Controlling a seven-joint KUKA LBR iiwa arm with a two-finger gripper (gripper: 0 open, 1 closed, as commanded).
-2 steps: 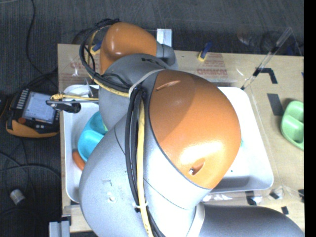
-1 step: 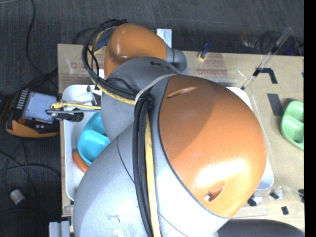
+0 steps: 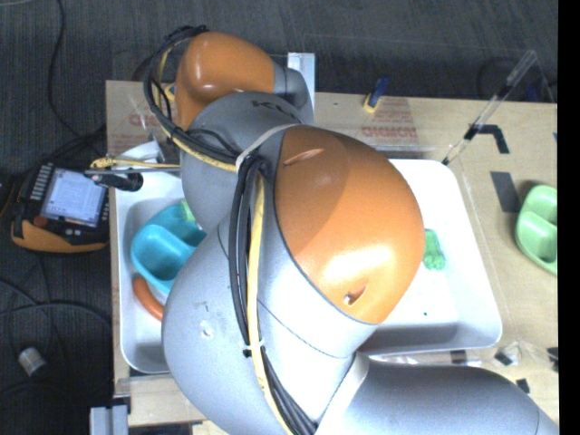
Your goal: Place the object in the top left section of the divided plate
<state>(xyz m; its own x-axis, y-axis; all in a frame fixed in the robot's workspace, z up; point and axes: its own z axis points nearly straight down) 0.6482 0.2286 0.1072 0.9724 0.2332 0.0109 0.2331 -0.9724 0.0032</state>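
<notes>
The big grey-and-orange arm [image 3: 308,270] leans over both shallow white bins [image 3: 471,279] and blocks most of them. A turquoise plastic divided plate [image 3: 163,247] peeks out in the left bin, an orange curved piece [image 3: 147,299] touching its lower edge. A small green object [image 3: 433,250] lies in the right bin — well apart from the plate.

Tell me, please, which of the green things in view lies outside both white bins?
The pale green object on the bare bench at the far right edge. The smaller, darker green piece lies inside the right bin, beside the arm.
</notes>
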